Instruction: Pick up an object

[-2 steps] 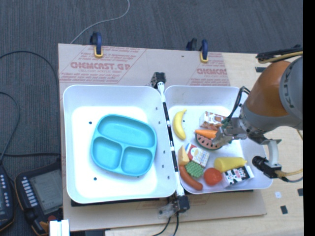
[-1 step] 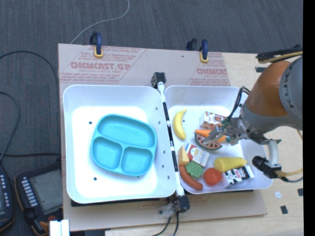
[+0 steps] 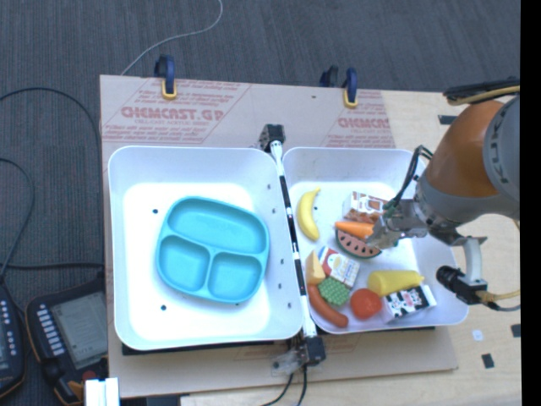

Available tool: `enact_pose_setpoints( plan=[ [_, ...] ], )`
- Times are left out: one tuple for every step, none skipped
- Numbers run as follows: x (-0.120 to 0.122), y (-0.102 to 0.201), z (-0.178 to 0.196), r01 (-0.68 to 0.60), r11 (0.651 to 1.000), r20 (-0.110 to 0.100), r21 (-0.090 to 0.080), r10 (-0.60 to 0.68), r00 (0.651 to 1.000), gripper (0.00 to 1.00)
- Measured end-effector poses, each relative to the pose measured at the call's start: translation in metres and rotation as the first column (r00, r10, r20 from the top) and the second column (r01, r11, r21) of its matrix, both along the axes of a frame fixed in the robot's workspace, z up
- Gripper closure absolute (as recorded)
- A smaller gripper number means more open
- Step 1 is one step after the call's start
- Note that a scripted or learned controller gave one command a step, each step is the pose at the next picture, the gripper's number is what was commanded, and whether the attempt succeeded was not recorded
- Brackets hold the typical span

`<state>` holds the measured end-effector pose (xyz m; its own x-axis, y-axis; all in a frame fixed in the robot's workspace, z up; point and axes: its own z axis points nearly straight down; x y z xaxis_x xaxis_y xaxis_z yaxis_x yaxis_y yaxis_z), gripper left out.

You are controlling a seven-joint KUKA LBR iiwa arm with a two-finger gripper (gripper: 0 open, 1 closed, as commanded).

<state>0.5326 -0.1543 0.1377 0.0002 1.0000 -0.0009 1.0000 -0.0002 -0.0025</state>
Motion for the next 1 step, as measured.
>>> enact_pose_setpoints(
  plan=[
    [-0.0001,0.0002,-0.0002,0.0,1.0,0.0,0.0,0.0,1.0,0.0]
  ],
)
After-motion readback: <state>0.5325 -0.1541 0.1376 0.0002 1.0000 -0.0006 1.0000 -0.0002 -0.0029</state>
